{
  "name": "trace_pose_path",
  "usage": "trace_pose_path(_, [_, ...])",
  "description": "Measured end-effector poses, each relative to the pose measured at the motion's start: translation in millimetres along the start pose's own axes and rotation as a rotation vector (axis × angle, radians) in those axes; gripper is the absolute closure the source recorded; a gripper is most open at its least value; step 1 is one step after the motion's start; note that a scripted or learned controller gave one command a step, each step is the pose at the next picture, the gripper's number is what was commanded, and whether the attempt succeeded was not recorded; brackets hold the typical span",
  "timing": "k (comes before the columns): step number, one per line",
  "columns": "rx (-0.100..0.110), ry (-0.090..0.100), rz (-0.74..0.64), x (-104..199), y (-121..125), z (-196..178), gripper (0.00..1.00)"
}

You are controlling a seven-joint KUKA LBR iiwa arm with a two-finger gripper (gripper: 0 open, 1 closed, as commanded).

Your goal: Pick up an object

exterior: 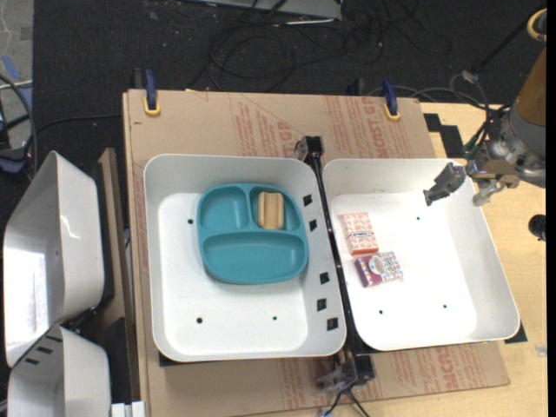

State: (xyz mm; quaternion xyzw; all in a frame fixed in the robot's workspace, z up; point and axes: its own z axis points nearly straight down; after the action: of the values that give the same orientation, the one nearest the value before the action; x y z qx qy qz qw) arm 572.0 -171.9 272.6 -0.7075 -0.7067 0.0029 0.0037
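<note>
Two shallow white bins side by side on the table: the left bin (169,259) and the right bin (452,268). In the left, one teal divided tray (252,234) with three compartments, and one tan block (271,210) in its upper right compartment. In the right, two small flat packets lying near each other, one pink-and-white packet (357,233) and one purple-and-white packet (380,269); at the far edge of the table, two clamps, one on the left (152,95) and one on the right (390,101).
</note>
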Motion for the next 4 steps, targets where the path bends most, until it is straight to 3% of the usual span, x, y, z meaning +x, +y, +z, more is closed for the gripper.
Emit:
trace_pose_path(1, [-0.009, -0.002, -0.002, 0, 2, -5, 0.00])
trace_pose_path(4, [-0.004, 0.000, 0.002, -2, -5, 133, 0.00])
